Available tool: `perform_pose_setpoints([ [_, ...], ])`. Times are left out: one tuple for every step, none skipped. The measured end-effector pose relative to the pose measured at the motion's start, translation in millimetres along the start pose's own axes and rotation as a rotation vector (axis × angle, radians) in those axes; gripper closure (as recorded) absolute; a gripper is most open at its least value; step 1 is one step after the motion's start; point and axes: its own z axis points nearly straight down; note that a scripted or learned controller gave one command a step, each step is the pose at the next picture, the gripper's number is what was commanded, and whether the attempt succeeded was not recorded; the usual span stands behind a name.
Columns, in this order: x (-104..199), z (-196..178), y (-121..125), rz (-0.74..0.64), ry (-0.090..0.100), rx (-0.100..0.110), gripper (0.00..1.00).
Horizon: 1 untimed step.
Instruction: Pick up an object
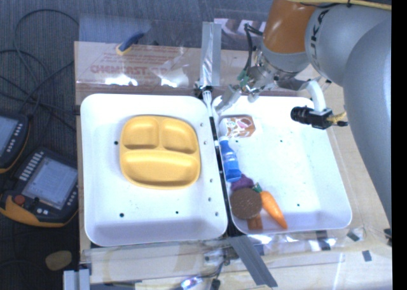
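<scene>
We found the objects for picking gathered along the left side of the right bin [318, 174]. A small brown-and-white packet [240, 126] lay at the far end of that group, near the bin's far left corner. Nearer to us lay a blue bottle [229, 161], set lengthwise against the left wall. Beyond it, toward the near left corner, we noted a purple item [241, 183], a round brown piece [245, 203] touching it, and an orange carrot [273, 209] with a green top just to the right of these.

The claw [249, 86] stood over the far edge of the right bin, above and apart from the packet. We could not tell whether it was open or closed, and we saw nothing held in it. The arm [337, 34] entered from the right, its orange band [289, 18] above the wrist.

The left bin [102, 212] held a yellow divided plate [160, 151] near its middle. Both bins sat on the desk [86, 53]. Handheld control units [41, 184] and cables [32, 53] lay on the floor to the left.
</scene>
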Motion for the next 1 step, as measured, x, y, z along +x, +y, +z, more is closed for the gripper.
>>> perform_pose_setpoints([
  [0.0, -9.0, 0.4, 0.0, -0.001, 0.0, 1.0],
])
